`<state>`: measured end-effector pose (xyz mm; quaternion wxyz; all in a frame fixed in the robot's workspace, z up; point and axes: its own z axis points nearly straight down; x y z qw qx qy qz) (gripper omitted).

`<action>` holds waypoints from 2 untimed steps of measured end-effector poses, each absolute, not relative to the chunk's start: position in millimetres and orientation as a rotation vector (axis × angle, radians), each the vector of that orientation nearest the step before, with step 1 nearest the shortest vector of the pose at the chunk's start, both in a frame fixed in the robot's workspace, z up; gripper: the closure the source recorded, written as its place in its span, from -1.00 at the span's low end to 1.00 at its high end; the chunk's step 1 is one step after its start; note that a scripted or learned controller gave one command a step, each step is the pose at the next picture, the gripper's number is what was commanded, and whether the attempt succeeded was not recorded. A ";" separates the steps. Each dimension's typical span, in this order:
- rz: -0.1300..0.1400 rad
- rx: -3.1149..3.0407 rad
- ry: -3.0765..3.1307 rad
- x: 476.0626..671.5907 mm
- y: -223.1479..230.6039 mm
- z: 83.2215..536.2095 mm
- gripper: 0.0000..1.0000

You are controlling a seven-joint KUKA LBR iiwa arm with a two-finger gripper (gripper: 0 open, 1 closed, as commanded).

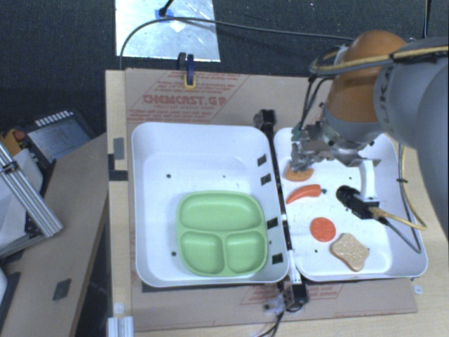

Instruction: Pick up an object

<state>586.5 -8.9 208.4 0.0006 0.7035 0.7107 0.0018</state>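
- The gripper (303, 163) hangs low in the right bin (403, 258), close to its left wall and toward the far side. We cannot tell whether it is apart or together.
- Directly under it lies an orange piece (293, 175), partly hidden. We judge this to be the thing being tried for.
- Other candidates lie in the same bin. A chili (304, 193) is just beside the orange piece on the near side, a red disc (323, 228) is near the middle, and a toast (350, 250) is toward the near right corner.
- Risk: the orange piece looks flat and sits close to the left wall. A close could slide over it and come up with nothing, or scrape the wall.
- Risk: the chili is so near that a slightly off approach could nudge it or pinch both pieces, and a double grip would likely drop.
- Risk: the floor looks smooth, so a flat piece may skid away from a push.
- The left bin (151, 153) holds a green tray (221, 230) in its near half.
- Both bins rest on cardboard (189, 97) over a bench, with dark cloth behind and a silver sheet (165, 20) at the far edge.
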 end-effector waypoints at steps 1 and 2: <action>0.008 2.209 2.231 610.3 45.0 223.4 1.00; 0.008 2.211 2.230 634.7 84.5 231.8 1.00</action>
